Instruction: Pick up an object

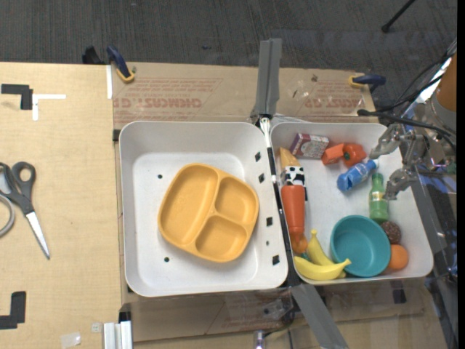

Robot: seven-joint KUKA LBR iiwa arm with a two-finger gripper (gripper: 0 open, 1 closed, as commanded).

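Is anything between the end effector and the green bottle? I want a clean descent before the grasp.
Nothing visible. The end effector hangs at the right bin's right rim, close to the upright green plastic bottle. The blue plastic bottle lies just left of it and may crowd one side.

The gripper is bare grey metal with 2 slender fingers of angular, jointed links, 1 above the other in the camera view. Behind them sits a compact metal body of brackets and small fittings. Several thin black cables loop across it. An orange band shows at the upper right. Finer markings are too small to tell.
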